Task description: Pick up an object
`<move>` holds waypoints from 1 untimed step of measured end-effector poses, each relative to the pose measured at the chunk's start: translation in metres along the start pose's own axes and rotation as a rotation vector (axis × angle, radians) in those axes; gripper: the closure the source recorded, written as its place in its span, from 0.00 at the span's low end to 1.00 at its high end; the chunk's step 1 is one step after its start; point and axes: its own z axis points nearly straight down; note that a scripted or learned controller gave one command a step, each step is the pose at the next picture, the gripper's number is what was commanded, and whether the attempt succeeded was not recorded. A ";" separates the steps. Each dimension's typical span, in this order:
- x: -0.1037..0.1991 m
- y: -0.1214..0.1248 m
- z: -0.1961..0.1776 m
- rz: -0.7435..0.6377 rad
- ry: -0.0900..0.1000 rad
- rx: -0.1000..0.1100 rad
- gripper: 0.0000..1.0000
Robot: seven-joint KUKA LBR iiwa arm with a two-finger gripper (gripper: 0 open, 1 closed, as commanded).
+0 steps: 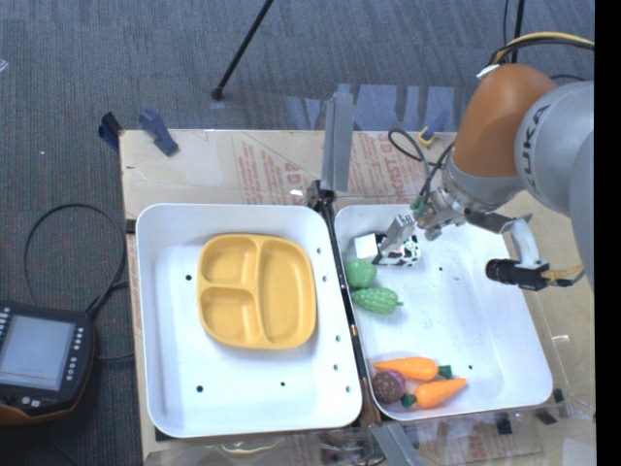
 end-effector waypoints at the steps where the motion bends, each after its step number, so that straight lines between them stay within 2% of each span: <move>1: -0.014 -0.005 0.067 0.190 0.002 0.003 0.00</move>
